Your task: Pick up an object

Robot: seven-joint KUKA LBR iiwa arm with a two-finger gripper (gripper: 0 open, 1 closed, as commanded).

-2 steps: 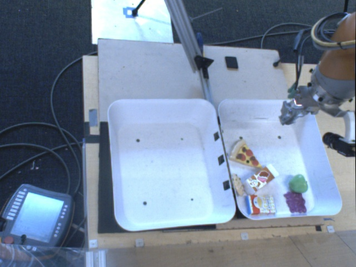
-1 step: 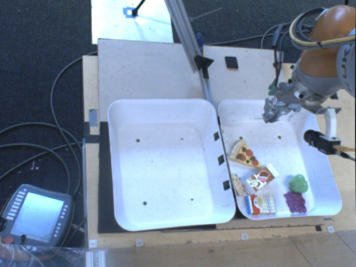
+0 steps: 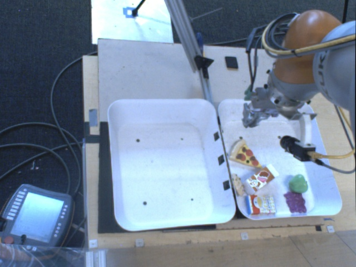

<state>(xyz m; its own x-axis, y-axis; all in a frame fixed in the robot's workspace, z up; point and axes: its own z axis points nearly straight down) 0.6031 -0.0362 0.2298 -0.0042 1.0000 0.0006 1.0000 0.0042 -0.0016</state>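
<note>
At far left, off the bench: a handheld control screen (image 3: 33,213) amid loose cables, no part of the job. Next along, the left bin (image 3: 114,149), white and shallow, with a few dark specks on its floor. Past the shared rim, the right bin (image 3: 233,121), holding every candidate, all bunched toward the near end.

Nearest the divide: a pizza slice (image 3: 245,153), flat, yellow-orange with red spots, lying a little apart from the rest. Below it, a small tan piece (image 3: 239,185) by the left wall, touching or just beside a little white-and-red carton (image 3: 262,178) set at a tilt. Close to the near wall, a red-and-white packet (image 3: 261,204). Further right, a green lump (image 3: 298,183) just above a purple bunch of grapes (image 3: 295,202).

Over the bare far half of that bin, up from the pizza slice: the gripper (image 3: 251,117), pointed down and blurred. Cannot tell whether open or closed. Behind it to the right, the arm (image 3: 306,43), grey with the orange band.

Judged as the approach step: pick not yet done. Next move likely calls for travelling toward the near end, lining up over one item, then coming down squarely. Probably the closest and least crowded target: the pizza slice, though thin and flat against the floor, so hard to pinch. Taller and perhaps easier to grasp: the carton and the green lump, but hemmed in by neighbours and easy to nudge.
</note>
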